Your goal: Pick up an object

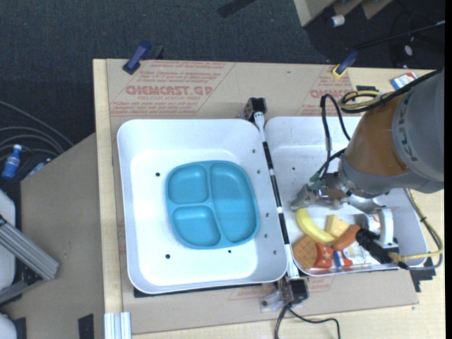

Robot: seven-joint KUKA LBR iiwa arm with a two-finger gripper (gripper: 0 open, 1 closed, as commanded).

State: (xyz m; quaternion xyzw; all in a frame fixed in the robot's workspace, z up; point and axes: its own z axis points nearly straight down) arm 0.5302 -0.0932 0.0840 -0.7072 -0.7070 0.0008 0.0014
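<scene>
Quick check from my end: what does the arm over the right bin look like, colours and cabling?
The arm is a thick rounded grey body with a wide orange band. Black cables loop beside it. The gripper end is small, metallic grey hardware.

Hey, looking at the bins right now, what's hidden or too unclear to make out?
- Claw: camera view, small and dark under the arm; its finger state is unreadable.
- Right bin: the arm covers its far right part.
- Toy food pile: banana is clear, the pieces beneath overlap and stay unidentifiable.
- Arm: cut off by the right edge.
</scene>
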